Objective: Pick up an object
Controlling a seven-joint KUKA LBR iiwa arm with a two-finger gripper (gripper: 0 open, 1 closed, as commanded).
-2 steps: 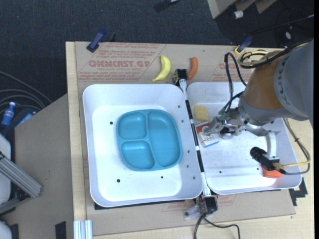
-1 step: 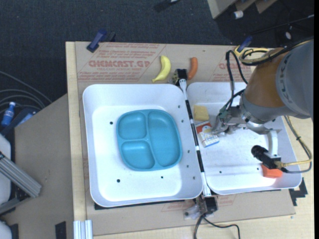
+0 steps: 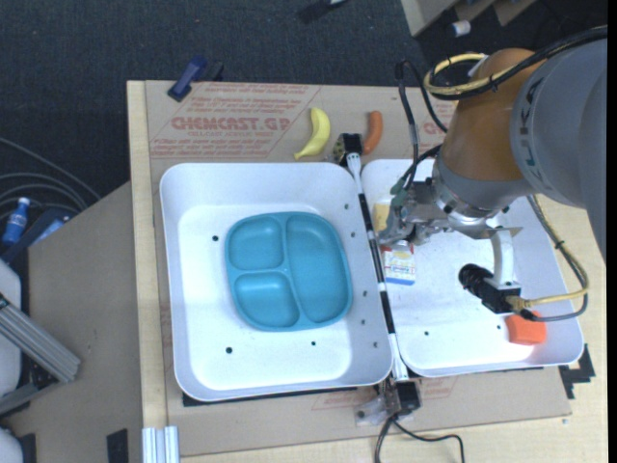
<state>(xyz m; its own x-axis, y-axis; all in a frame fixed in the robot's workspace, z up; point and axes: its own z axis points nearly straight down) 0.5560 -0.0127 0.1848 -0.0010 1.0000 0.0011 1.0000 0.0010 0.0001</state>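
A wooden tabletop (image 3: 241,123) on dark carpet carries a left bin (image 3: 193,355) holding a blue divided plate (image 3: 287,268), and a right bin (image 3: 453,350) with an orange block (image 3: 526,330) near its front corner. A banana (image 3: 313,133) lies behind the bins. The arm hides much of the right bin. The hand (image 3: 400,225) hangs low by the divider; whether it is clenched cannot be told. A small white carton (image 3: 399,264) lies just in front of it.
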